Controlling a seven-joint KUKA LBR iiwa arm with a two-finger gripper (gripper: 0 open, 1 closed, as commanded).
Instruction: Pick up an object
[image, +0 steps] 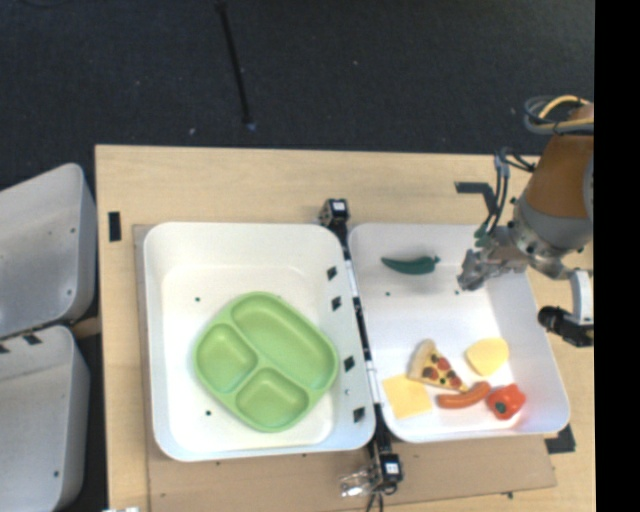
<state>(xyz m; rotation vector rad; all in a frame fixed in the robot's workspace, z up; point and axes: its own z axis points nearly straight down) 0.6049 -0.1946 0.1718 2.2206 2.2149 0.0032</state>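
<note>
1. Hovering low over the far right corner of the right bin (430, 315): gripper (472, 274), under the grey arm's orange band. Cannot tell from this slant whether open or closed; nothing seen held in it.
2. Lying along the far wall of the right bin, just beside the gripper and toward the bin's middle: green pepper (410, 263), dark, slim and slightly curved. Judged the likeliest pick, being the nearest thing.
3. Clustered at the near end of the right bin, well apart from the gripper: pizza slice (437, 367), yellow wedge (405, 397) touching it, sausage (462, 397), red piece (506, 401) and pale yellow round piece (487, 354).
4. Looks like toy food, so probably light, stiff and smooth; likely to skid or roll on the slick white floor if nudged off-centre.
5. Best taken across the thick middle, closing over the short width, square to the long axis; avoid the tapered end, where a pinch would likely squirt it out.
6. Worth minding: close to the bin's far wall, so little room on that side for the descent.
7. Sitting left of the right bin: left bin (160, 300), with a green divided plate (265, 360).
</note>
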